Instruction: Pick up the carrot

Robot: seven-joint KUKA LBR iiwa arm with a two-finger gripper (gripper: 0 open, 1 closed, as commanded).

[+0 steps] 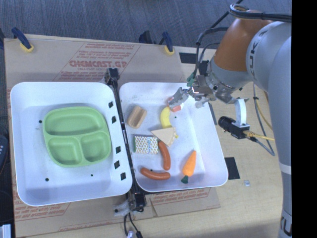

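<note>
Carrot (189,164) lay untouched near the front right corner of the right bin (218,155), just beside two sausages (164,155). The gripper (179,99) hung over the bin's far side, apparently holding nothing; whether it was spread or closed I could not tell. Judged: approach step, next travel forward and descend.

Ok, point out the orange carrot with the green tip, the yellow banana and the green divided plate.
Orange carrot with green tip (189,164), camera view, middle of its orange body.
Yellow banana (165,117), camera view, middle of its curve.
Green divided plate (74,121), camera view, its large upper compartment.
</note>
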